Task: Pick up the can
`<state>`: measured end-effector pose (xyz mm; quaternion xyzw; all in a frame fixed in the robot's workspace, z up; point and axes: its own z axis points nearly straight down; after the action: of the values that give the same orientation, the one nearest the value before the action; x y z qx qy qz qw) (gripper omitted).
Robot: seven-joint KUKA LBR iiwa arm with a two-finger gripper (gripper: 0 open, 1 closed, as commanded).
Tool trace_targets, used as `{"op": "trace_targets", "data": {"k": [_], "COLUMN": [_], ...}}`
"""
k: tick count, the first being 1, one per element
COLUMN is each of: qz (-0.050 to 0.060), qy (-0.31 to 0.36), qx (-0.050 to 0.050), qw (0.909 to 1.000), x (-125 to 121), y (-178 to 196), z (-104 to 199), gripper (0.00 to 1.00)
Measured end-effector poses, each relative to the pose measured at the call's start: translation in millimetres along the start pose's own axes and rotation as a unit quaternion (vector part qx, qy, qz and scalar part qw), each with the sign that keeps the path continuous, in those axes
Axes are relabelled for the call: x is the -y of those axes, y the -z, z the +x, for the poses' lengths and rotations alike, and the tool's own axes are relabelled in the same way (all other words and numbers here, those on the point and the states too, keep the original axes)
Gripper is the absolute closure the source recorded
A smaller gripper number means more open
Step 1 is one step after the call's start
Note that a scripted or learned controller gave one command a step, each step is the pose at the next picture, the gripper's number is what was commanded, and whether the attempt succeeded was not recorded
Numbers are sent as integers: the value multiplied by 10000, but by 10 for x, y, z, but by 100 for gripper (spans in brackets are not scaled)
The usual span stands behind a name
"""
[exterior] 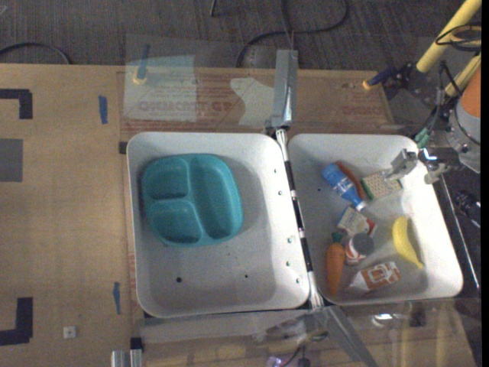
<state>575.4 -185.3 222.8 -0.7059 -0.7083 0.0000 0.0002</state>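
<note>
While the can point(359, 248) stands near the right bin's point(443, 281) front edge, we find the gripper point(416, 164) spread, clasping nothing.

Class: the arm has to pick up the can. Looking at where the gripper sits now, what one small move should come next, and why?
Probably shift the gripper toward the near-left of the right bin, until it is over the can. The gripper sits near the bin's far right corner, while the can stands apart from it, crowded between the carrot, a small carton and the banana.
</note>
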Motion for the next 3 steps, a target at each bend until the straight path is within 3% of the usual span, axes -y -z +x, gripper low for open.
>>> {"op": "trace_targets", "data": {"k": [1,2,3], "qz": [-26,-42,-37], "qy": [716,549,94], "qx": [-5,-32,4], "qw": [9974,9985,9999], "x": [-340,-148,-1], "y": [-1178,-1343,-1344], "z": [-334,-291,347], "gripper": [0,0,0]}}
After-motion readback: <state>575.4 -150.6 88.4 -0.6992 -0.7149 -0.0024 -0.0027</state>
